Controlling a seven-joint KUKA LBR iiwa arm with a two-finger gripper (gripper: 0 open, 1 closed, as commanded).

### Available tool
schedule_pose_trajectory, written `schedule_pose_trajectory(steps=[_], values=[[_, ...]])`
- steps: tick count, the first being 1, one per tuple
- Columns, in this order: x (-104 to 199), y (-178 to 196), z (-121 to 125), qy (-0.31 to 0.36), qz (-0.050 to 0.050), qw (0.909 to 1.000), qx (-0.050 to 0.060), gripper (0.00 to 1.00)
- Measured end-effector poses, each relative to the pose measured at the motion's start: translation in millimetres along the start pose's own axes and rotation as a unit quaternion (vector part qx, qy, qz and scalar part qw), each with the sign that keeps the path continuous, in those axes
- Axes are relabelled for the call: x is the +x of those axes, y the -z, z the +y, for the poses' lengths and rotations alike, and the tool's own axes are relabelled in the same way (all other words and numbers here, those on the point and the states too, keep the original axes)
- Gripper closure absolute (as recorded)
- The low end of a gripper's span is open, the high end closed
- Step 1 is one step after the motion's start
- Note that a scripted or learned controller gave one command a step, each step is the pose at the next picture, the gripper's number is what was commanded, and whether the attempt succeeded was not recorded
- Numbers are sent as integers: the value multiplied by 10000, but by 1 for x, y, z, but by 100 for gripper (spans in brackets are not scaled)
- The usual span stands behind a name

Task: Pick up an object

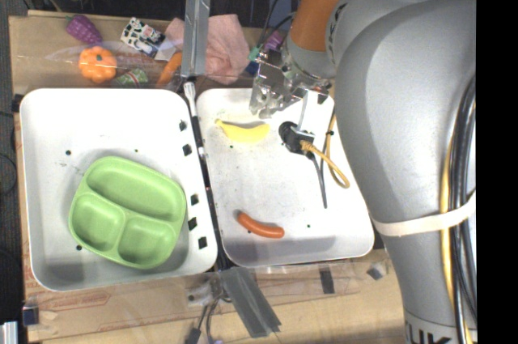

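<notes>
In the right bin (pixel 243 172) a yellow banana (pixel 243 130) lies near the far wall. An orange-red sausage (pixel 260 226) rests near the bin's front edge. My gripper (pixel 263 108) hangs over the far part of the right bin, its tips just right of and above the banana. Nothing shows between the fingers. The left bin (pixel 48 140) holds a green divided plate (pixel 128 210).
Behind the bins, on the bench, lie a purple toy (pixel 83 29), an orange pumpkin-like toy (pixel 98 64), a patterned card (pixel 142 34), a carrot-like piece (pixel 168 67) and a pink cloth (pixel 220 43). The grey arm covers the right side.
</notes>
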State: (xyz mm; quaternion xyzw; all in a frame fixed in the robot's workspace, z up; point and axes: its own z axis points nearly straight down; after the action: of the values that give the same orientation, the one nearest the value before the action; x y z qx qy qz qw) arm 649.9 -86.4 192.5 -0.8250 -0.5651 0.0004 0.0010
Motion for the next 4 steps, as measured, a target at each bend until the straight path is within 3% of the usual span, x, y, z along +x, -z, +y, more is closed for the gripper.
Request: schedule_pose_trajectory(steps=[1, 2, 3, 4], values=[[0, -1, 0, -2, -1, 10000, 8, 0], [-65, -51, -99, 595, -6, 9982, 23, 0], [-60, -101, -8, 1148, -3, 9934, 13, 0], [-8, -100, 11, 1744, -3, 9847, -2, 0]])
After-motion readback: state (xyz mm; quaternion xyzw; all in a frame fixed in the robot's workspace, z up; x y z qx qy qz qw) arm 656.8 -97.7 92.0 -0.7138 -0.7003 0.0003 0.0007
